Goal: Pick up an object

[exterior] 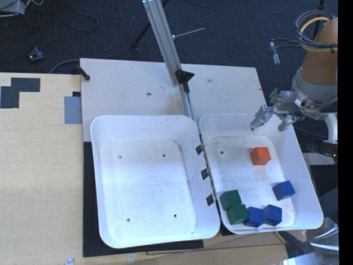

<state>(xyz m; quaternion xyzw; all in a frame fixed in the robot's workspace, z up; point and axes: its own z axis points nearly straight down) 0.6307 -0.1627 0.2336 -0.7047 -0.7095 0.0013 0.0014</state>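
The right bin (309, 175) holds an orange cube (260, 155) just below the claw (272, 120), and farther below it three blue cubes (283, 190) and two green cubes (230, 198). The claw hangs open and empty over the bin's upper rim.

We are looking at what seems to be a robotics lab, not a home or shop. The bench (138, 87) carries two shallow white bins (105, 148) side by side, with an aluminium rail (164, 37) slanting up from its far edge. Loose cables (60, 4) trail over the dark carpet (231, 21) beyond the bench's far edge. At the bench's right edge stands a grey and orange industrial arm (317, 65).
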